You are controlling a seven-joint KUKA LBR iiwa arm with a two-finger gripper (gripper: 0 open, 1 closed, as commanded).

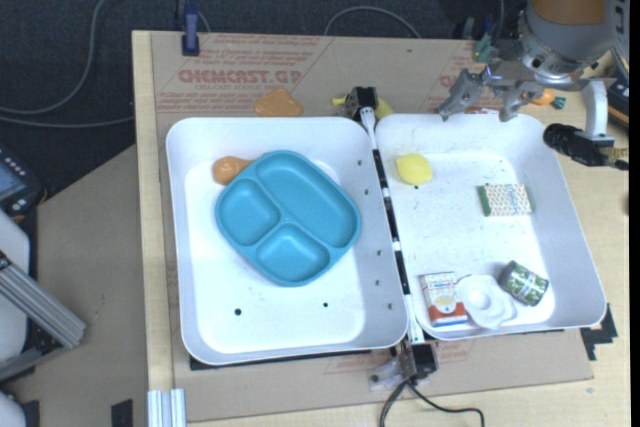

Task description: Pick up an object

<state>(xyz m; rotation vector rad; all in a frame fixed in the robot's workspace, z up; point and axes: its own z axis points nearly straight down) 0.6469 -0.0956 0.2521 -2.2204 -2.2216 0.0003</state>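
Robot arm poised above the right bin, nothing picked up yet.

The grey two-finger gripper (490, 95) hovers over the far rim of the shallow white right bin (570, 245), its jaws spread and holding nothing. Nearest below it lies a yellow rounded lump (414, 168); further off sit a speckled sponge-like block (505, 200), a green patterned can (524, 283), a white round lid (482, 301) and a small red-and-white carton (442, 300). In the left white bin (200, 295), a blue sectioned plastic plate (287, 216) rests against an orange lump (230, 169). By appearances the task is barely begun: choosing, descending and grasping all remain.
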